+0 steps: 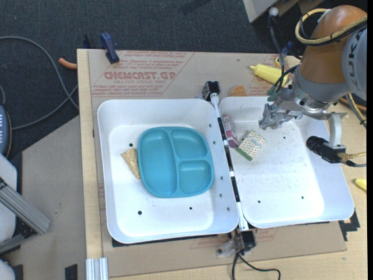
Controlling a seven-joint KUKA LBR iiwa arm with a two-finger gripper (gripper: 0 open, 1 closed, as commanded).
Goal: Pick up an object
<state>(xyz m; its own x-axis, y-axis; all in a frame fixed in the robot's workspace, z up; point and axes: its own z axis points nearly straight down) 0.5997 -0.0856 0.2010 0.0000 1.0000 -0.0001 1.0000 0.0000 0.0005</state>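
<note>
Dark carpet surrounds a cardboard-topped bench (175, 69) that carries two shallow white bins side by side. Over the upper part of the right bin (303, 212), the gripper (269, 120) hangs low at the end of the arm (326, 45), which reaches in from the upper right of the frame; whether it is grasping or released cannot be told from this angle, and nothing is seen in its grip. Just below and left of it lies a small green-patterned packet (251, 144), tilted on the bin floor and apart from the gripper. This looks like the likeliest thing to pick, since the gripper sits closest to it. Left again, a thin pink tube (228, 132) rests along the wall between the bins, a spot that would probably crowd a grasp. Farther out, the left bin (116, 118) holds a blue divided tray (175, 161) with a tan sponge (131, 159) tucked under its left edge. A yellow object (265, 72) lies on the bench above the right bin, outside either bin.
</note>
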